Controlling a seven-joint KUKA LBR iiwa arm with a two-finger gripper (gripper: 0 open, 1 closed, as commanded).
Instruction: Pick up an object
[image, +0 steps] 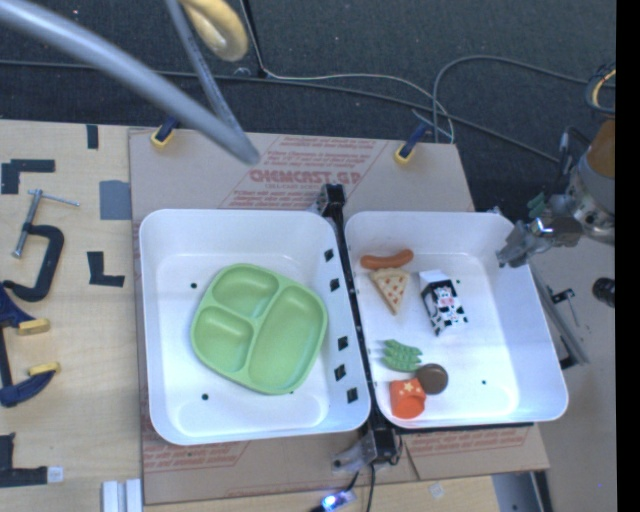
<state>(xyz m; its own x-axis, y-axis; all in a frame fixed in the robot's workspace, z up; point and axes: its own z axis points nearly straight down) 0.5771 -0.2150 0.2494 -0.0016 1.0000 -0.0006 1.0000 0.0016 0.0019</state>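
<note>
Hovering at the right rim of the shallow white right-hand bin (520, 330), the gripper (515, 245), its opening impossible to judge, must next descend toward the small black-and-white cow-patterned box (443, 303).

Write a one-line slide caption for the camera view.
Tool at right white bin's edge; toy foods inside; green divided plastic plate in left white bin.

Tray (260, 328) in left bin (160, 300); toy food (410, 330) in right bin (520, 340).
</note>
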